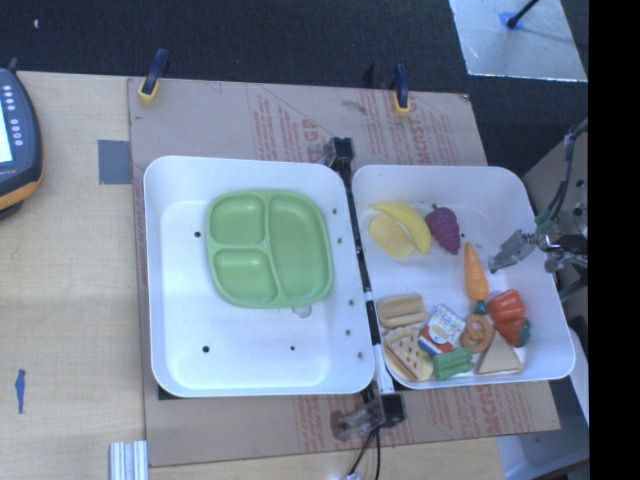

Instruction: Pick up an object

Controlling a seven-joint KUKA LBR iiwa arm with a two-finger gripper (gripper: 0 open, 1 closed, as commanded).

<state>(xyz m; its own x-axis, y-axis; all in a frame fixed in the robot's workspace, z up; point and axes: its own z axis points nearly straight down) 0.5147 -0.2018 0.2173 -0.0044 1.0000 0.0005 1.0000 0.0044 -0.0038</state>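
You are looking down on a wooden bench (70,298) carrying a cardboard sheet (300,128), held at its far edge by two clamps. Two shallow white bins are sitting side by side on that sheet.

The left bin (175,358) is holding a green divided plate (270,248) with three compartments, lying toward the bin's far half.

The right bin (500,183) is holding a cluster of toy food. A yellow banana (405,220) is lying at the far left beside a lemon-coloured slice (388,238), with a purple grape bunch (443,228) just to its right. An orange carrot (475,271) is lying right of centre, and a red pepper (506,310) is sitting just nearer than it. A hot dog bun (401,309) is lying at the left, and a waffle piece (405,353), a small packet (444,326), a pretzel (477,330) and a green pickle (452,362) are crowding the near corner.

The gripper (512,251) is reaching in over the bin's right edge, just right of the carrot. Its fingers are sitting apart, gripping nothing.

A controller pendant (15,138) is resting at the far left.
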